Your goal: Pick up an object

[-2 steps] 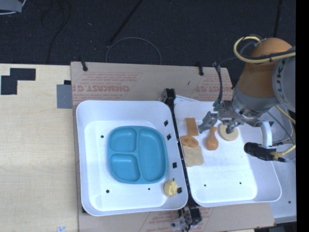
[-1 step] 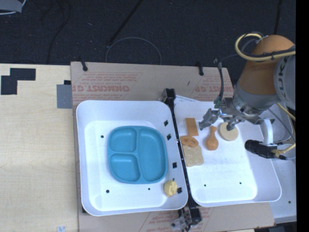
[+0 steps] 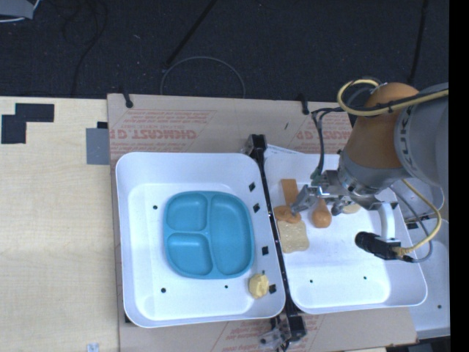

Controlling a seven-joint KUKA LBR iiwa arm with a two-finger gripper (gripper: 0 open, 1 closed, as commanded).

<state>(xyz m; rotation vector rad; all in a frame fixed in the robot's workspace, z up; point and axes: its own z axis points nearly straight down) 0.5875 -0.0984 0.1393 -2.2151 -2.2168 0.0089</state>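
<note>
Hand low in right bin, among orange food pieces

A divided plate lies in the left bin — food pieces in the right bin.

Two shallow white bins sat side by side on the bench. The left bin held a blue divided plate and, near its front right corner, a small pale yellow lump. Over the right bin the arm reached in from the right, its gripper low among orange food pieces and a beige slice by the bin's left wall.
</note>
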